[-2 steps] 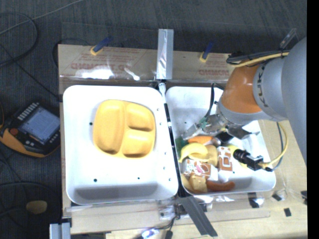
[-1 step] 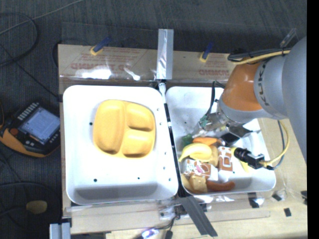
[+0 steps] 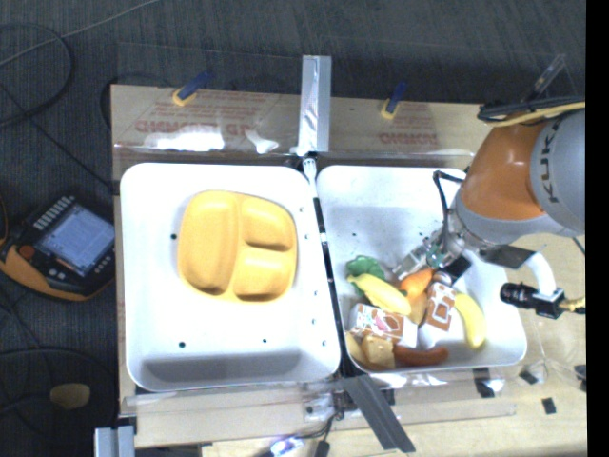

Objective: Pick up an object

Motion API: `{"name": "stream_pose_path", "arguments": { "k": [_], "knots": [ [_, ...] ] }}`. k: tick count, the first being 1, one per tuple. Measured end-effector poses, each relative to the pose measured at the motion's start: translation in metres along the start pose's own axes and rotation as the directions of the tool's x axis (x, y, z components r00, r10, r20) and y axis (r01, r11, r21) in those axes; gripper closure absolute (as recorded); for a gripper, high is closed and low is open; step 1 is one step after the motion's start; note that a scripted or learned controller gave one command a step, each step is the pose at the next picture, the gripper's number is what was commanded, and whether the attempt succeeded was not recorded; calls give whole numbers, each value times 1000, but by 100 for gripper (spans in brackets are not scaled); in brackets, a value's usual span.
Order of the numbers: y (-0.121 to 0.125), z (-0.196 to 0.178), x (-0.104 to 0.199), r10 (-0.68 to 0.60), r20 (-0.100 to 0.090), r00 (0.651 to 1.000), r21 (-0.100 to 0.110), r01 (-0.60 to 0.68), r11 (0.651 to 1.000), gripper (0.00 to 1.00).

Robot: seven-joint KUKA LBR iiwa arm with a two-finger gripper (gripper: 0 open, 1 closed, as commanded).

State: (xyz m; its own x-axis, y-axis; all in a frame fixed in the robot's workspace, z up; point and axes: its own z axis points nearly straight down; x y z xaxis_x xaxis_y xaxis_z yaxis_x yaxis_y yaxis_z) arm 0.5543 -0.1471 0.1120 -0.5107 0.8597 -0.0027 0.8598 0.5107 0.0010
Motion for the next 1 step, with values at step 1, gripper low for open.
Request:
{"name": "stream_pose_path", "arguments": {
  "k": [1],
  "knots": [
    [-19,20,-17,74,1,997,-12,-74,997,100]
  ]
}}
